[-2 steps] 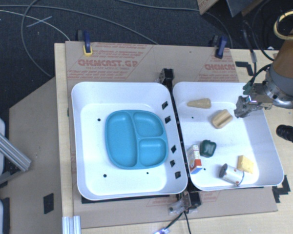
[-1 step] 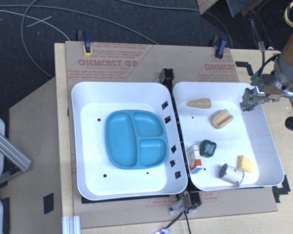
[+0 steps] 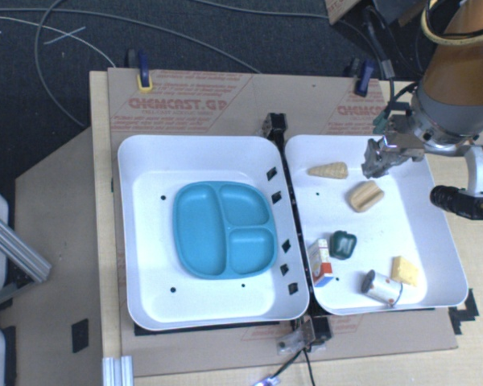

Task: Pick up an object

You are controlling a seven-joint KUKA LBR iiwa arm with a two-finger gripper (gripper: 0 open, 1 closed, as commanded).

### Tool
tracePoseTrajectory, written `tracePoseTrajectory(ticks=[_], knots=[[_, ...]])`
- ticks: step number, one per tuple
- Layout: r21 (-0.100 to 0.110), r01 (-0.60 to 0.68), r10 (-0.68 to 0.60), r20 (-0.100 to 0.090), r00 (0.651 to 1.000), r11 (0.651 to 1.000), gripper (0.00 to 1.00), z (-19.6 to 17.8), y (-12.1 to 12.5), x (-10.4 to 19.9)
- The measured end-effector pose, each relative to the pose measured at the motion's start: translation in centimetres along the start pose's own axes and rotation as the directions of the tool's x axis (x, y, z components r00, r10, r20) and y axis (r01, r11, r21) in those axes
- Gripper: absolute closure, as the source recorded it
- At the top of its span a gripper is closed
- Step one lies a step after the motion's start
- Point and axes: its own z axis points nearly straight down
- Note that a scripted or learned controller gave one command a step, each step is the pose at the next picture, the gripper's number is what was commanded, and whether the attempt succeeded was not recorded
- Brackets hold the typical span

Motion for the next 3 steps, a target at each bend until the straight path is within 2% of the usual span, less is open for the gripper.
tracePoseTrajectory(ticks=[1,2,3], knots=[[0.005,-0.001,0.001,-0.001,1.000,1.000,1.00,1.6,-0.2,5.4],[0.001,0.000,0.000,0.000,1.000,1.000,1.00,2.0,1.5,10.9],[0.001,-0.003,0.003,0.001,1.000,1.000,1.00,2.2,1.3,15.5]])
